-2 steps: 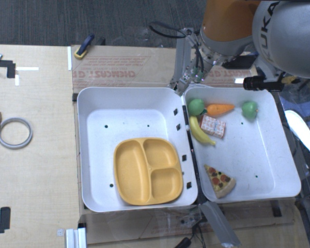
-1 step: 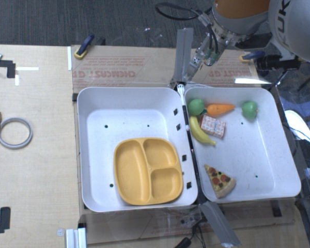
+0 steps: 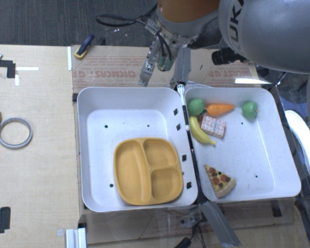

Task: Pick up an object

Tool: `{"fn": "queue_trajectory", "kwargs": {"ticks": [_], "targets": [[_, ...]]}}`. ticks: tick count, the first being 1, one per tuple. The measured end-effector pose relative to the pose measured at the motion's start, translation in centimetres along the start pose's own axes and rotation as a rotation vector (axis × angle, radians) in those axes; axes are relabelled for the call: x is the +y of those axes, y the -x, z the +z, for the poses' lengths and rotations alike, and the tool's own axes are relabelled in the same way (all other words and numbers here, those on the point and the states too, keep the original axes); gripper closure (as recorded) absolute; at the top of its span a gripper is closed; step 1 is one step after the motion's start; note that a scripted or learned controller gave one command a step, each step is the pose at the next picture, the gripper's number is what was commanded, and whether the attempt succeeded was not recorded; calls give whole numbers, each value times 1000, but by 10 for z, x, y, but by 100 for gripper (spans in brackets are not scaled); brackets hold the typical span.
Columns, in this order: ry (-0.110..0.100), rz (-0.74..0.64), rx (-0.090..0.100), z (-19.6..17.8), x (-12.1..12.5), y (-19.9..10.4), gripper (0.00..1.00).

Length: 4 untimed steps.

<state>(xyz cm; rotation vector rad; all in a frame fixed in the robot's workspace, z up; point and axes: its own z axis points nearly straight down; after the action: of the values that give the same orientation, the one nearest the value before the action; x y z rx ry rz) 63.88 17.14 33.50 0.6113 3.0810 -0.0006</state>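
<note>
— Hanging above the bins' far edge, the grey arm's two-finger gripper point(image 3: 156, 66) points down-left; whether it's wide or narrow, I cannot tell.
— And the bins?
— Left white bin point(image 3: 93, 138): a yellow divided plastic plate point(image 3: 148, 170). Right white bin point(image 3: 263, 159): yellow banana point(image 3: 199, 132), orange carrot point(image 3: 219, 108), two green fruits point(image 3: 196, 106), a patterned pink block point(image 3: 213, 126), a pizza slice point(image 3: 219, 180).
— Anything cut off?
— The arm's upper part.

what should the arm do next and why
Probably swing the gripper forward over the right bin and lower it toward the pizza slice. The gripper hangs above the bins' back edge holding nothing, and the slice lies apart from the other items.
</note>
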Motion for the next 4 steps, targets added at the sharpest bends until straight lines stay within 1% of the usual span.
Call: {"fn": "queue_trajectory", "kwargs": {"ticks": [1,2,3,4], "targets": [[1,-124,-1,-7,-21,21,100],[-1,-237,2,12,52,-23,100],[1,-346,-1,1,57,-10,100],[0,-333,2,20,44,3,100]]}}
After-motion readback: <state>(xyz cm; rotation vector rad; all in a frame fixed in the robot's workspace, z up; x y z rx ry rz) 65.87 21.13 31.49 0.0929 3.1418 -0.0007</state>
